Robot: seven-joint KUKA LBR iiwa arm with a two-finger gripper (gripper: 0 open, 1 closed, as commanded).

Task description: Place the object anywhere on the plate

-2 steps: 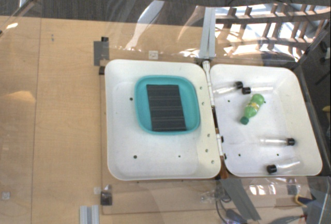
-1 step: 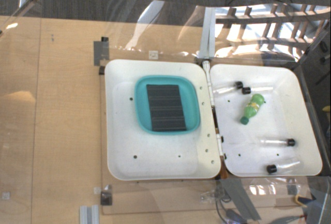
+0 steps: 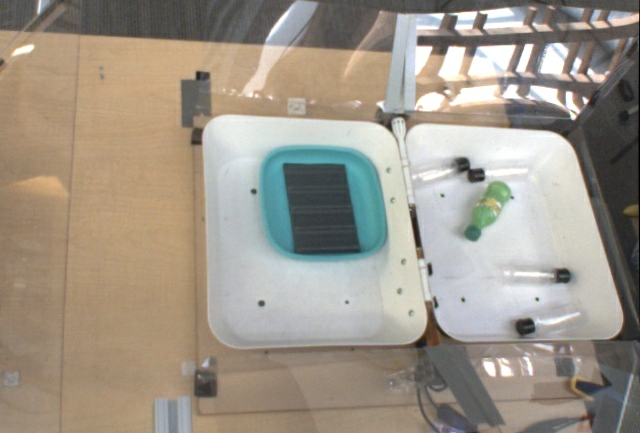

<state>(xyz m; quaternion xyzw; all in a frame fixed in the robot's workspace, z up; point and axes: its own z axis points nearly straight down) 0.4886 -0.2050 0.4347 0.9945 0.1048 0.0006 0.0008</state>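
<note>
A teal plate (image 3: 275, 221) sits in the left bin (image 3: 235, 306), and a dark ribbed rectangular pad (image 3: 321, 208) lies flat in the middle of it. In the right bin (image 3: 575, 221) a small green bottle (image 3: 487, 210) lies on its side, tilted, its cap pointing toward the lower left. Several clear tubes with black caps are scattered around it: two near the top left (image 3: 445, 168), one at the right (image 3: 535, 275), and one at the bottom (image 3: 545, 323).
A raised hinge ridge (image 3: 412, 231) separates the two bins. A metal frame (image 3: 520, 46) stands behind the right bin. Small clamps (image 3: 197, 106) sit at the left bin's corners. Bare wooden bench (image 3: 100, 221) stretches to the left.
</note>
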